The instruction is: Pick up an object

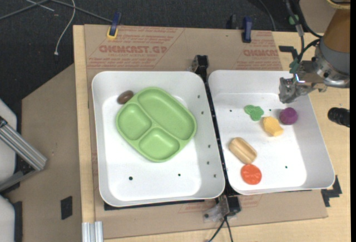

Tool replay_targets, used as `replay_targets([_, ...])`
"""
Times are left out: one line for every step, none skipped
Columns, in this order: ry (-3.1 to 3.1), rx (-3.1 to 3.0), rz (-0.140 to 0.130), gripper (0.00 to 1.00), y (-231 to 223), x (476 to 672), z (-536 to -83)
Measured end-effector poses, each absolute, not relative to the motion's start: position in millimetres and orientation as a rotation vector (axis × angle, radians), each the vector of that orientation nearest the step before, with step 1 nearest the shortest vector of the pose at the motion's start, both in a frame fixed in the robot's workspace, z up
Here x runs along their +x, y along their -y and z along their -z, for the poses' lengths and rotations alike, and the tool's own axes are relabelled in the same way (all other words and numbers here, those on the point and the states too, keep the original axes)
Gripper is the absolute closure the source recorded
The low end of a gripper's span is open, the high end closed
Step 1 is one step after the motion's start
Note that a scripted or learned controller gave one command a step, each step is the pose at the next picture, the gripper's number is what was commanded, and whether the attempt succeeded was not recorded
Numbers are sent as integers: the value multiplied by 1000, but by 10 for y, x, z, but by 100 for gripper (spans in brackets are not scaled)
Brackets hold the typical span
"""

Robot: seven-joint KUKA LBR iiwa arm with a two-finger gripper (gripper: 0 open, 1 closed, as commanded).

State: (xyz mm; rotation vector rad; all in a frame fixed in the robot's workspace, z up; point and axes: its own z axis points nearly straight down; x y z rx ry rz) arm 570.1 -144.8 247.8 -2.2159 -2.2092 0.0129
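Nearest in the right bin (311, 179) lies a red round piece (251, 174), with a tan bread roll (242, 149) just beyond it, then a yellow block (272, 126), a purple ball (288, 116) and a green leafy piece (254, 112). Leftward, the other bin (111, 174) carries a green divided plate (156, 123) with a small brown lump (125, 97) by its far-left rim. Farther off, the gripper (288, 92) hangs above the purple ball, its state impossible to tell, over cardboard (167, 46) clamped by blue clips (114, 24) before dark carpet (44, 40).

I see the bench (83, 141) topped with a brown printed cardboard sheet (150, 46), held at its far edge by two blue clamps (114, 24). Two shallow white bins sit on it side by side, nearly touching: the left bin (111, 174) and the right bin (308, 163).
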Motion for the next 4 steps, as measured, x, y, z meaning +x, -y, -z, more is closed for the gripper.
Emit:
replay_targets([2221,-2220,0,0,1442,5723,-2556])
replay_targets([2217,-2217,-5,0,1409,5736,-1930])
replay_targets([2219,-2220,-1,0,1409,5659,-1496])
replay_targets([2216,-2219,-3,0,1468,5582,-935])
